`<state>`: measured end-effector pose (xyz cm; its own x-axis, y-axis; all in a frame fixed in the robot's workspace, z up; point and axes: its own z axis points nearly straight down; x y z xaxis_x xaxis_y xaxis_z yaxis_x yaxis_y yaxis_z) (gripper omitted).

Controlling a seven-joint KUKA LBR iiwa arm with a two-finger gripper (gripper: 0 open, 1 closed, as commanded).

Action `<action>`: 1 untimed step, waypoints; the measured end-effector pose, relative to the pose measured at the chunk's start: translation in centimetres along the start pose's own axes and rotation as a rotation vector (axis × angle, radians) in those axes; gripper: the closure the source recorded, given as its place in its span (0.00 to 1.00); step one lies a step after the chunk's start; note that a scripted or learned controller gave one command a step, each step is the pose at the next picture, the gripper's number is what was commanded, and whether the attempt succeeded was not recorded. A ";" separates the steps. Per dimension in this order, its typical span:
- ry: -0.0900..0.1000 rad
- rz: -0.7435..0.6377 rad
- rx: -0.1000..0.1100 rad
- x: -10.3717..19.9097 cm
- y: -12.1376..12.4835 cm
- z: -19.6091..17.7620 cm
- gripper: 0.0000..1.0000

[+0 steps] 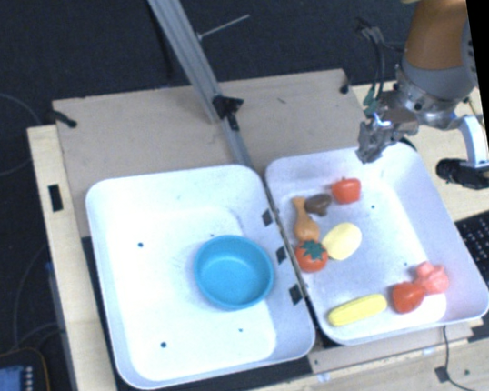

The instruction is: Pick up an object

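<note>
The right bin (429,197) holds several toy foods: a red tomato (346,189), a brown piece (318,205), a tan drumstick shape (303,220), a red fruit with a green top (311,256), a pale yellow lemon (342,241), a yellow banana shape (357,310), a red piece (407,297) and a pink piece (432,276). My gripper (369,150) hangs above the bin's far edge, up and to the right of the tomato. Nothing shows between its fingers.
A blue bowl (232,271) sits in the left bin (139,225). A grey metal pole (197,69) slants down to the gap between the bins. A black keyboard (484,244) lies at the right edge of the bench.
</note>
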<state>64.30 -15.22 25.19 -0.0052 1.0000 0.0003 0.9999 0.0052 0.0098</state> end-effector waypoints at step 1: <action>-0.001 -0.002 0.006 0.0 0.1 -0.2 1.00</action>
<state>64.39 -15.27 25.44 -0.0068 1.0000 -0.0002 1.0000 0.0068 0.0041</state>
